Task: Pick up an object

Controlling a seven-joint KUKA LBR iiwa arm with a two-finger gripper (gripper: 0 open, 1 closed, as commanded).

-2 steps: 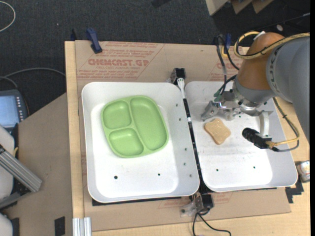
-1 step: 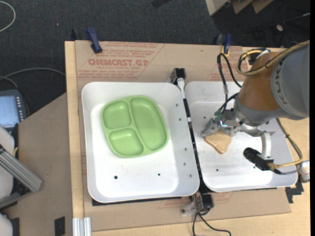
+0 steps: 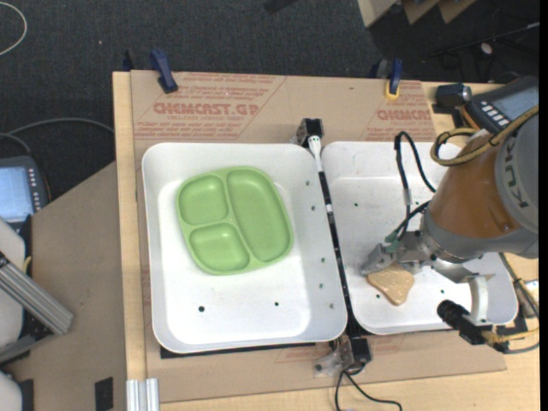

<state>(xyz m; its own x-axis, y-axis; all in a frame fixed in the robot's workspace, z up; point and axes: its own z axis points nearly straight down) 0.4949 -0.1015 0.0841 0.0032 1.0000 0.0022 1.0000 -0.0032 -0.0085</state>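
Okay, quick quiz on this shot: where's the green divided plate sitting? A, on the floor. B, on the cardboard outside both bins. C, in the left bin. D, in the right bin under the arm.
C: the green divided plate lies flat in the left bin, while the right bin holds a tan piece beside the gripper.
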